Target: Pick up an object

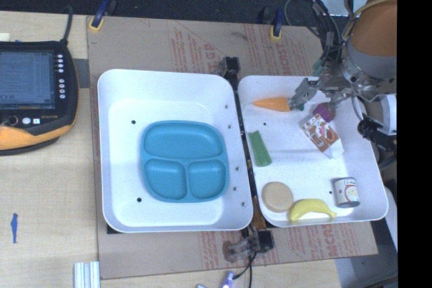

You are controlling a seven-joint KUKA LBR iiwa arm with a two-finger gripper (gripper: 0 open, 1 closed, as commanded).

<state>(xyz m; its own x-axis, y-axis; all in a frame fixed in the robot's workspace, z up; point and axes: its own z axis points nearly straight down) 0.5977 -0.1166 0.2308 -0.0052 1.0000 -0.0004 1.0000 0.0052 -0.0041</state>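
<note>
Hand: the hand (316, 96) hangs over the back of the right bin (364, 209), and its two fingers stand apart, so it is open with nothing between them.
Carrot: a toy carrot (271, 104) lies flat just beside the hand, with its fat end very near one finger. I think this is the thing to pick, because the hand is nearest to it.
Packet: a small red and white packet (321, 132) lies just below the hand, tilted, with a purple bit (325, 112) at its top end.
Green block: a green block (259, 148) lies flat along the left wall of the right bin.
Front things: a round tan cookie (277, 196) and a toy banana (311, 210) sit touching near the front wall. A little can (346, 191) stands up near them.
Left bin: the left bin (121, 145) has a blue plate (183, 160) with three parts in it, lying flat in the middle.
Surface: both bins sit side by side on brown cardboard (189, 47) on the surface, so the arm (374, 30) can reach each one.
Screen box: a handheld screen box (34, 94) rests on the surface, well apart from the bins.
Next: the hand likely needs to go down and close on the carrot.
</note>
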